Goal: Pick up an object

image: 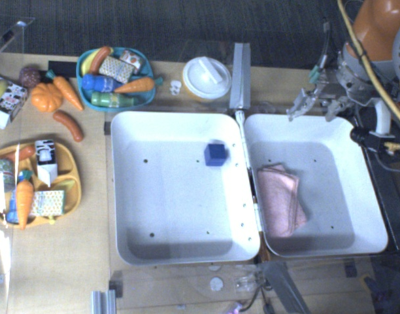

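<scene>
— What's past the table (95,241)?
— Dark grey carpet (154,8), ribbed, along the top.
— And the table itself?
— Pale wood grain, evenly lit, with soft shadows. A grey metal post (238,77) stands upright at its far edge.
— Anything on its left side?
— A blue bowl (115,100) and a yellow tray (72,175), both holding toy food.

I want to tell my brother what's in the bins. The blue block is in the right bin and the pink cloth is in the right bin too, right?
Not quite. The camera view shows the blue block in the left bin. The pink cloth is in the right bin, as you said.
</scene>
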Tool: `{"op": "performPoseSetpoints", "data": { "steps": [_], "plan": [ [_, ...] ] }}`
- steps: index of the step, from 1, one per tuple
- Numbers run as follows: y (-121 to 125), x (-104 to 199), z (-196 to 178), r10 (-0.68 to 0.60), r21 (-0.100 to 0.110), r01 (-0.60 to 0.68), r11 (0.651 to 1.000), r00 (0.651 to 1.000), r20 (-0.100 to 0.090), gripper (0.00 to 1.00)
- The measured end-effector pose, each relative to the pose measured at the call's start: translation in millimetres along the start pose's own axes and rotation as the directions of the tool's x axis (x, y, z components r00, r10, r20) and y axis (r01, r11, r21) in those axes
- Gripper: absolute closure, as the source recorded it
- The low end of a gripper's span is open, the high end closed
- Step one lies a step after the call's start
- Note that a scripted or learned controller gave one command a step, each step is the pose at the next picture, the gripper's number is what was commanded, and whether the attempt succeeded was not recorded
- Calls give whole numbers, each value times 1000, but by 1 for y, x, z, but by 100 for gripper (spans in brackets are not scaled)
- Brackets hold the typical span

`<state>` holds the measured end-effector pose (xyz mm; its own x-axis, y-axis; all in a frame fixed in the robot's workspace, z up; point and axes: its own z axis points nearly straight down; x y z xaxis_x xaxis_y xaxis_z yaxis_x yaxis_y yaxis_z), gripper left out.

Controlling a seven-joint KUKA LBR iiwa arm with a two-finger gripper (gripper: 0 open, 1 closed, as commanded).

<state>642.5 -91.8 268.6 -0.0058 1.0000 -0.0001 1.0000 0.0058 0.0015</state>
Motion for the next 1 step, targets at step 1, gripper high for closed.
{"op": "performPoseSetpoints", "data": {
  "steps": [1],
  "plan": [
    [-58, 2, 103, 112, 2, -112, 994, 994, 0, 0]
  ]
}}
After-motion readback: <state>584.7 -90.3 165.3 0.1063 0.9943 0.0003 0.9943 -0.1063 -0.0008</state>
